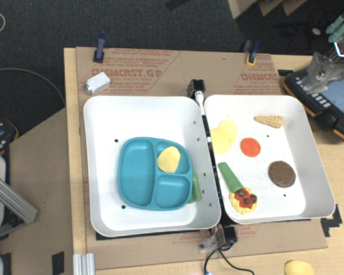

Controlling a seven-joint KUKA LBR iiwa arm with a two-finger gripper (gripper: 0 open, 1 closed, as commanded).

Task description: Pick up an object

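A green piece (196,189) lies partly hidden behind the blue tray's (139,176) right edge.

2 white bins sit on the worktop: the left bin (97,153) and the right bin (309,153); the left holds 1 teal divided plate (140,179) carrying 1 yellow piece (169,160). The right holds 6 toy foods: 1 cone (269,120); 1 pale yellow piece (223,136); 1 orange disc (250,147); 1 brown cookie (281,174); 1 green stick (230,178); 1 pizza slice (244,200).
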